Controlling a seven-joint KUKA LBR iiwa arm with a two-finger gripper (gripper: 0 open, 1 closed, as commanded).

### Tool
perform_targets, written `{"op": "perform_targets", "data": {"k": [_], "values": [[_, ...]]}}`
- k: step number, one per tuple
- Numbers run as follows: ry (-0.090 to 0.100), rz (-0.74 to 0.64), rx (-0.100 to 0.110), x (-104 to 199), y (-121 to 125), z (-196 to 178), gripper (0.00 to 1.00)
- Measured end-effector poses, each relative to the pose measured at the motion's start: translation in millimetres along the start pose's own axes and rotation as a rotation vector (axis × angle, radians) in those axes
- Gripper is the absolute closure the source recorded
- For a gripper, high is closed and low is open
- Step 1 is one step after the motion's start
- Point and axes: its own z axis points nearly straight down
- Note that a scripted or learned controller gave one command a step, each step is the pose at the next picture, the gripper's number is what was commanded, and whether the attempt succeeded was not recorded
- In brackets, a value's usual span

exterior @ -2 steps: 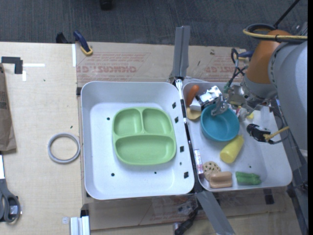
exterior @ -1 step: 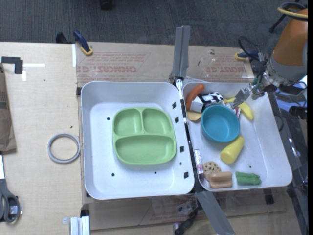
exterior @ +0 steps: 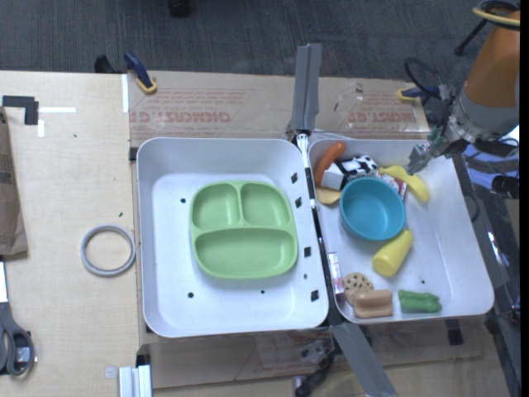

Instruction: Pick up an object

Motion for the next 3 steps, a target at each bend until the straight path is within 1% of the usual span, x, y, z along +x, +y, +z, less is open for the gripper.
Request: {"op": "perform_targets", "data": {"k": [1,2,3], "values": [[0.0,0.0,0.0,0.1,0.0,0.1,0.0],[0.005,0.113,-0.007,-27.7,-8.5,72.2,0.0],[0.01,0.004,0.004,-32.8,3.4,73.2,0.0]]}}
